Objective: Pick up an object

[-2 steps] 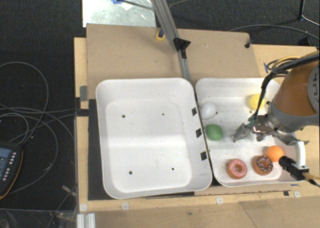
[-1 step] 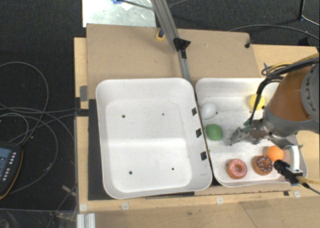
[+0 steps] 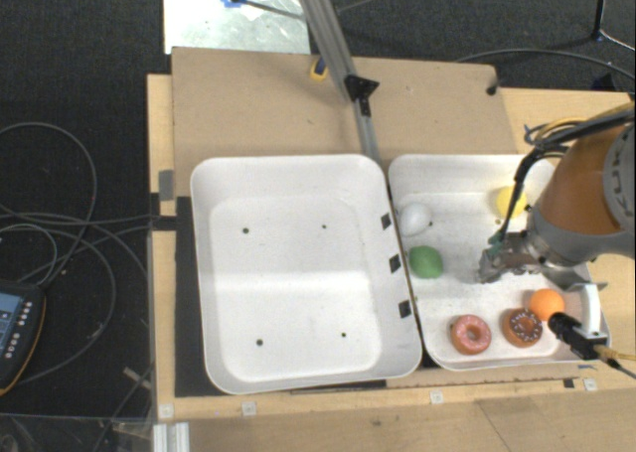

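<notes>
The right bin (image 3: 437, 177) holds six small things: a white ball (image 3: 413, 218) and a green ball (image 3: 426, 262) near its left wall; a yellow piece (image 3: 508, 201) toward the back; a pink-iced doughnut (image 3: 470, 334), a chocolate doughnut (image 3: 524, 327) and an orange ball (image 3: 546, 303) along the front edge; the arm (image 3: 588, 202) reaches in from the right, its orange band over the bin's right half, wrist bent down; the gripper (image 3: 496, 263) hangs low over the bin floor between the green ball and the orange ball, touching neither as far as shows; whether it is open or shut cannot be told; bare floor lies around it; the left bin (image 3: 214, 187) sits just beside on the table (image 3: 258, 102).
</notes>
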`<state>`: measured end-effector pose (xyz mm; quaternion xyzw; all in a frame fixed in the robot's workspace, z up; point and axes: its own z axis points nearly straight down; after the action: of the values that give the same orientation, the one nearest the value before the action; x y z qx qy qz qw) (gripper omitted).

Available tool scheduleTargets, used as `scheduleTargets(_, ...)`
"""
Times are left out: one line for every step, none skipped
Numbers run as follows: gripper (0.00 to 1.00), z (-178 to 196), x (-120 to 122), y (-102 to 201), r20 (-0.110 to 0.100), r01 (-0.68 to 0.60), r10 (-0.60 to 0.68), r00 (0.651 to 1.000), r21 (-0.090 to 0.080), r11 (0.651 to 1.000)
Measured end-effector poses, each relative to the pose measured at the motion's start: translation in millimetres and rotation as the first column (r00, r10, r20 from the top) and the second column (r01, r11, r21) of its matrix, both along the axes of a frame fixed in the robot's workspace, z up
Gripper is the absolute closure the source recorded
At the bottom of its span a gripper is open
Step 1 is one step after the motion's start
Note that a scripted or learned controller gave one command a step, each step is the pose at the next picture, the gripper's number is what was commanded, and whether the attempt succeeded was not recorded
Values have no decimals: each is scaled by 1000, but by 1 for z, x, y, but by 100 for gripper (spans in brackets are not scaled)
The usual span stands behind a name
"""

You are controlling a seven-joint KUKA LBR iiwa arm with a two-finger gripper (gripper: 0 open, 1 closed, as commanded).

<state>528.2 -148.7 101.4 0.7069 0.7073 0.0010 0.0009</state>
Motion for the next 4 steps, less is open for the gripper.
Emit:
scheduleTargets(100, 45, -3, 3, 3, -3, 3, 1000, -1, 1000)
scheduleTargets(100, 102, -9, -5, 5, -3, 3, 1000, -2, 1000)
scheduleTargets(100, 155, 2, -11, 5, -5, 5, 1000, -3, 1000)
scheduleTargets(100, 161, 6, 44, 1, -10, 10, 1000, 2, 1000)
